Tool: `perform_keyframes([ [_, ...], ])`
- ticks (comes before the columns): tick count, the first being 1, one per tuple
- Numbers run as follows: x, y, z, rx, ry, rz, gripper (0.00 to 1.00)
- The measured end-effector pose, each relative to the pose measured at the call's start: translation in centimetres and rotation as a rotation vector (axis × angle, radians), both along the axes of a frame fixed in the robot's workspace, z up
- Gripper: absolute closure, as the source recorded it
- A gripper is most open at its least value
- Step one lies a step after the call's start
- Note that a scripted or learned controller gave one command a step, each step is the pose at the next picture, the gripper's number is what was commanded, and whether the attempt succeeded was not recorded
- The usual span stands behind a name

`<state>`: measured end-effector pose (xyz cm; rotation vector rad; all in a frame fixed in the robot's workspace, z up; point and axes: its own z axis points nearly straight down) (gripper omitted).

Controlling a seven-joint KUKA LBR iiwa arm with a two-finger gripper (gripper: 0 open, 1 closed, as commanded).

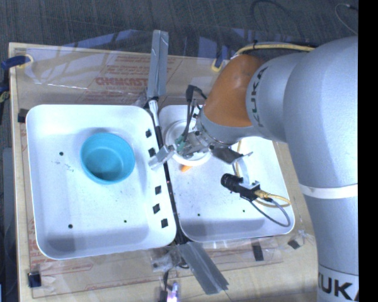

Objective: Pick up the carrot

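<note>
Your gripper (184, 148) sat over the carrot (184, 166) (claw state unclear, I couldn't tell), so misalignment risked a slip near the right bin (271, 219) wall.

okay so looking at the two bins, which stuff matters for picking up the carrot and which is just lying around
Part of the job:
- carrot, a small orange bit showing under the wrist in the right bin
- gripper, down right over it by the divider

Just lying about:
- blue bowl, upright in the left bin
</note>
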<state>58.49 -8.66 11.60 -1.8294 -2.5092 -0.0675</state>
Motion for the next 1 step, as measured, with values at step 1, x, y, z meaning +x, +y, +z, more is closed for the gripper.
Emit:
perform_keyframes([
  [1, -0.40, 0.27, 0.09, -0.008, -0.007, -0.041, 0.00],
])
